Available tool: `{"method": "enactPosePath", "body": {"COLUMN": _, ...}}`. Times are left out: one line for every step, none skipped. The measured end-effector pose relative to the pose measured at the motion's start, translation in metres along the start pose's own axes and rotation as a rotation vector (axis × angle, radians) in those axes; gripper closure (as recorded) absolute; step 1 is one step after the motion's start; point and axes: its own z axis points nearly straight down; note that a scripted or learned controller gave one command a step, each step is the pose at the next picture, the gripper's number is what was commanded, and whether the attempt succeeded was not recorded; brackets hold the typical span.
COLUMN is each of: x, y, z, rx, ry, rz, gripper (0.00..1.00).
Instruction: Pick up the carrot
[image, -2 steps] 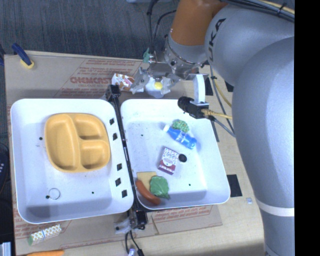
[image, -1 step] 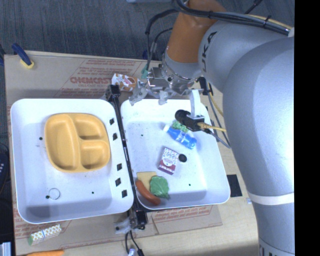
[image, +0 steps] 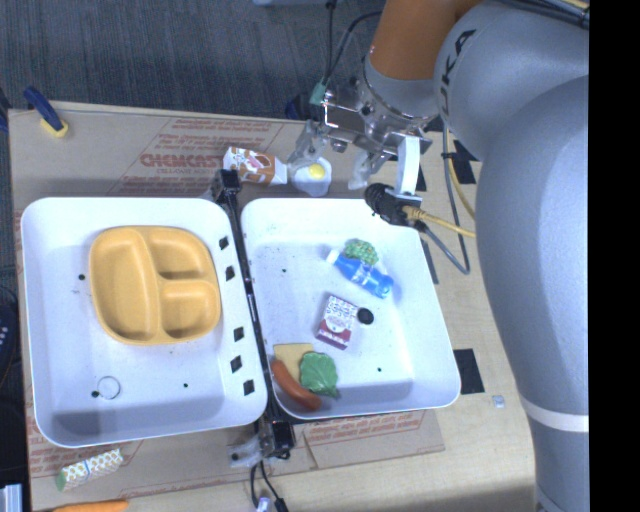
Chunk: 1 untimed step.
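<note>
Gripper (image: 345, 150) hangs above the far edge of the right bin (image: 420, 340), outside its rim. Whether it is released or clenched: cannot tell, hardware too cluttered. Nothing visibly held.

Carrot (image: 296, 386) lies in the right bin's near left corner, against the wall, partly under a green leafy toy (image: 320, 372) and touching a yellowish slice (image: 290, 352). Probably piled there by the sloping bin floor. Blue packet (image: 362, 273) and small carton (image: 337, 321) sit mid-bin.

Left bin (image: 50, 330) carries a yellow divided tray (image: 155, 282).

Judgement: gripper well apart from carrot; approach not begun.
</note>
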Motion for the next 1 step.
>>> {"method": "enactPosePath", "body": {"x": -0.0132, "y": 0.0024, "z": 0.0776, "rx": 0.005, "ry": 0.0, "rz": 0.079, "gripper": 0.0}}
